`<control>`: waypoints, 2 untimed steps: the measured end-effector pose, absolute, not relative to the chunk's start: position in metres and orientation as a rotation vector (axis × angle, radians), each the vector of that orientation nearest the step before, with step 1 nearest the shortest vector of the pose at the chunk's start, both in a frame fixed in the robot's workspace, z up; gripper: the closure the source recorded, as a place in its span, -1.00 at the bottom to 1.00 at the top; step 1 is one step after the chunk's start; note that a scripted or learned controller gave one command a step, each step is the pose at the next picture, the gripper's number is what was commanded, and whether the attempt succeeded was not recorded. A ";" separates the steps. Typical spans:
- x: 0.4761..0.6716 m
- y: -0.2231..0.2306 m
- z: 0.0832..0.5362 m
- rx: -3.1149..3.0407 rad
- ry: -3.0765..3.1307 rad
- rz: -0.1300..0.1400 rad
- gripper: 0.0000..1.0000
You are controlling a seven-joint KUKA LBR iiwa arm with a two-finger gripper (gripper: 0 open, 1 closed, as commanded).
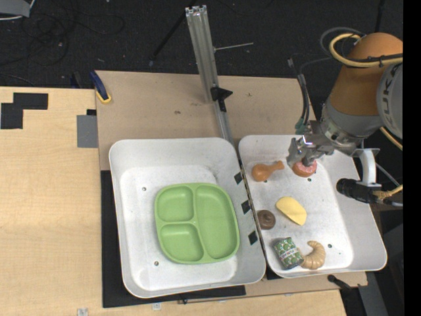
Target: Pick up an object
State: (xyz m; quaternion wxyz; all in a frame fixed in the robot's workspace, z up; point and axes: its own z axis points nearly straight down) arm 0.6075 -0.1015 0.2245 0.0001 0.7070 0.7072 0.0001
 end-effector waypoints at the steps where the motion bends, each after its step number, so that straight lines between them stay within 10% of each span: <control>1: 0.610 -0.053 0.234 2.217 2.228 0.002 1.00; 2: 0.617 -0.001 0.240 2.217 2.229 0.001 1.00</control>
